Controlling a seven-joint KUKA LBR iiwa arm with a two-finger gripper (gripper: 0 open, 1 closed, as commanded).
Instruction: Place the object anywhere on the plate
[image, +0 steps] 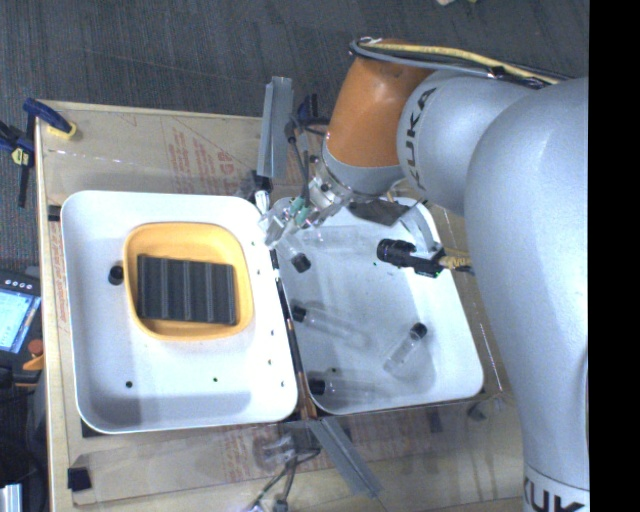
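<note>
A yellow plate (150, 245) lies in the left bin (150, 390), and a dark grey ribbed block (188, 290) rests on its middle. My gripper (290, 216) hangs over the top-left corner of the right bin (455, 370), close to the wall between the two bins. Several clear tubes with black caps lie in the right bin: one small one (300, 262) just below the gripper, one (335, 322) in the middle, one (405, 345) to the right and one (325, 383) at the front. Whether anything is in the gripper is not visible.
A black cylinder with a cable (410, 255) juts from the arm over the right bin. The arm's grey body covers the view's right side. A metal bracket (272, 125) stands behind the bins. A small black knob (116, 272) sits left of the plate.
</note>
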